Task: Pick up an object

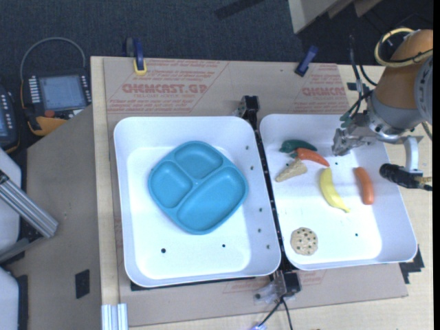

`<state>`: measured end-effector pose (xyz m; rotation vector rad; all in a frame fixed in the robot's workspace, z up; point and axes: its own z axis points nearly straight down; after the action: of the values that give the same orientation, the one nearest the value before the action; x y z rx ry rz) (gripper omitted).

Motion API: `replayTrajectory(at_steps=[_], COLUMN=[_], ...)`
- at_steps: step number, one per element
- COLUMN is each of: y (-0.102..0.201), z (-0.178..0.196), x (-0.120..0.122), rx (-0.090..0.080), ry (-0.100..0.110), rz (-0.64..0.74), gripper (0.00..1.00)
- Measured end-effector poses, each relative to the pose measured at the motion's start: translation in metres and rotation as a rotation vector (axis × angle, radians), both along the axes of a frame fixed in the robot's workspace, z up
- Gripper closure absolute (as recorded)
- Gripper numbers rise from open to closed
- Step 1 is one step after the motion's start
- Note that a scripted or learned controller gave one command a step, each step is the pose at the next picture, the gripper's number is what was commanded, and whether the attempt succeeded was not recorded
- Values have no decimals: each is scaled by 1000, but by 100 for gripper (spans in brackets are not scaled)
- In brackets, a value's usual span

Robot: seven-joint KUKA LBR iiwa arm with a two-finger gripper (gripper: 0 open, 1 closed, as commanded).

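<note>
Your bench (pixel 206 81) is a board topped with printed cardboard on dark carpet, and it carries two shallow white bins side by side. The left bin (pixel 137 184) holds a blue divided plate (pixel 198 194) near its middle. The right bin (pixel 385 246) holds the candidates: a dark green piece (pixel 297 145) and an orange carrot (pixel 313 157) near the far edge, a tan wedge (pixel 291 172) by the left wall, a yellow banana (pixel 332 190) at the centre, an orange sausage (pixel 364 185) toward the right edge, and a cookie (pixel 304 240) near the front edge.

The gripper (pixel 342 145) hangs over the far part of the right bin, just right of the carrot. It looks to have nothing between its fingers, though at this angle you cannot tell how far apart they stand.

Watch the crowding: carrot, green piece and wedge lie close together, so a descent there may nudge one aside or pinch two. The carrot's rounded body could also slip from a closing grip.
</note>
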<state>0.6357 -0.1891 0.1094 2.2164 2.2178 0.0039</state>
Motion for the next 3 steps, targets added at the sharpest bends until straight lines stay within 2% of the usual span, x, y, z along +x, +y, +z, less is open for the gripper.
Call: replayTrajectory(at_steps=[2,3], y=[13,7], z=[94,154], x=[10,5], rx=[0,-1], ry=[-1,-3], rz=[1,-1], gripper=[100,100])
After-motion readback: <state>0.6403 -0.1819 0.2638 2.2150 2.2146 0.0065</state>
